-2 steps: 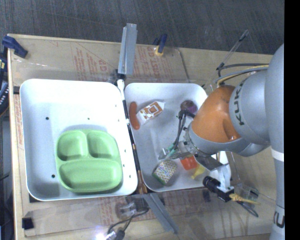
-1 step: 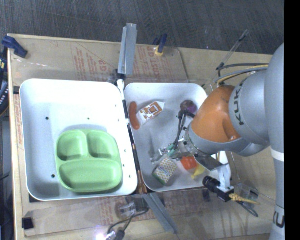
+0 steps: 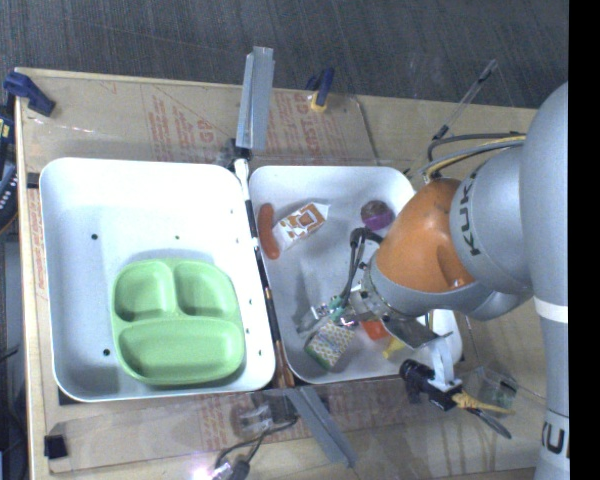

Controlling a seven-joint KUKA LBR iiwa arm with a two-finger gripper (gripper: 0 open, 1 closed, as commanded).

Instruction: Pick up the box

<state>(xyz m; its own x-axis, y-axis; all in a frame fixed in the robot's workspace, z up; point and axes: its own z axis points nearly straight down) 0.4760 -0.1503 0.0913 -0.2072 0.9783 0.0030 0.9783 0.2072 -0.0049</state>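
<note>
From above, two white bins sit side by side on the bench. The left bin holds a green divided tray at its near side. In the right bin the box — small, white and brown — lies tilted at the far left, just beside an orange-red sausage-shaped piece along the left wall. A purple item sits further right. The gripper hangs low over the near part of this bin, well apart from the box, above a patterned packet — how its pincer stands I cannot tell.
</note>
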